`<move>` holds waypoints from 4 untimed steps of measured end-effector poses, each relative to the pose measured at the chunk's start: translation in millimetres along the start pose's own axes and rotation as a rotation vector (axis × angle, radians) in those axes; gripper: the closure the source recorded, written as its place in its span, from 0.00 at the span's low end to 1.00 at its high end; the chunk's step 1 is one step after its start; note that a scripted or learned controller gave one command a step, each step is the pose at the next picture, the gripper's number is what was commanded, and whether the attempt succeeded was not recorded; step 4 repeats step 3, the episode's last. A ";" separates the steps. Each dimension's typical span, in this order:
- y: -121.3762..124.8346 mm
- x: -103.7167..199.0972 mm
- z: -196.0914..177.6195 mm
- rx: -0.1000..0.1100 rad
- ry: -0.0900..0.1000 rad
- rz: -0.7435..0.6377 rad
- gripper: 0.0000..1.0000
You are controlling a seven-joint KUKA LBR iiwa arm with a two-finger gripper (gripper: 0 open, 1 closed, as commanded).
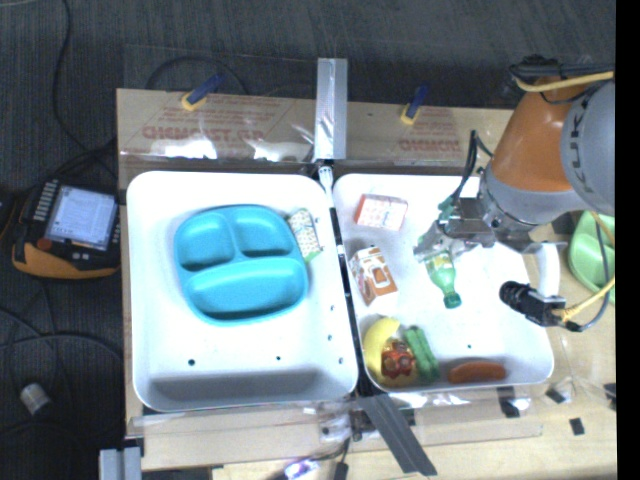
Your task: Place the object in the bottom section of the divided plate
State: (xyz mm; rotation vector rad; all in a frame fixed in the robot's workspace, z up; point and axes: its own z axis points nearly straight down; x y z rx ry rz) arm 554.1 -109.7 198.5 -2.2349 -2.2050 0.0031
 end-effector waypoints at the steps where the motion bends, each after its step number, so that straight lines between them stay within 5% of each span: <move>1: 64.2 64.9 12.8 0.001 -0.001 -0.026 1.00; 2: 57.9 139.9 15.7 0.001 -0.001 -0.326 1.00; 3: 57.9 139.9 15.7 0.001 -0.001 -0.326 0.00; 4: 57.9 139.9 15.7 0.001 -0.001 -0.326 0.00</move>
